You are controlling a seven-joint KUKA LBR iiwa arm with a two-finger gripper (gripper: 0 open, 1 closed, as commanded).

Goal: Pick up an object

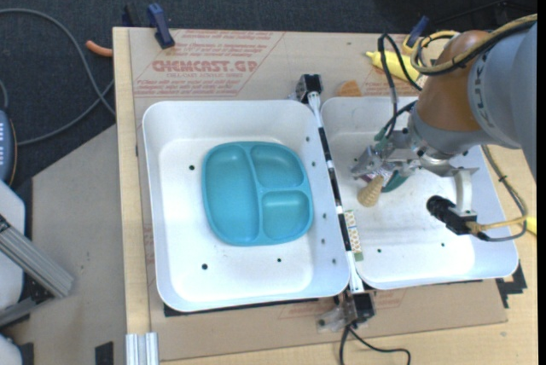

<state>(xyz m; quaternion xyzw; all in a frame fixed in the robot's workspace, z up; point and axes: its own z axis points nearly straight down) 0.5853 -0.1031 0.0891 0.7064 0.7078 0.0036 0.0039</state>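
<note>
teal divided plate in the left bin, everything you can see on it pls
The teal plate is a rounded-rectangle tray, glossy like moulded plastic, split by raised ridges into three compartments: one long one along its left side and two smaller ones stacked on its right. Nothing lies in any of them. It sits flat and slightly rotated on the floor of the left bin, roughly central and apart from every wall. The gripper is over in the right bin, nowhere near it.

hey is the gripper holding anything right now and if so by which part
Cannot be told. The gripper is low in the right bin over a tan object, but the hold is not clear.
</note>
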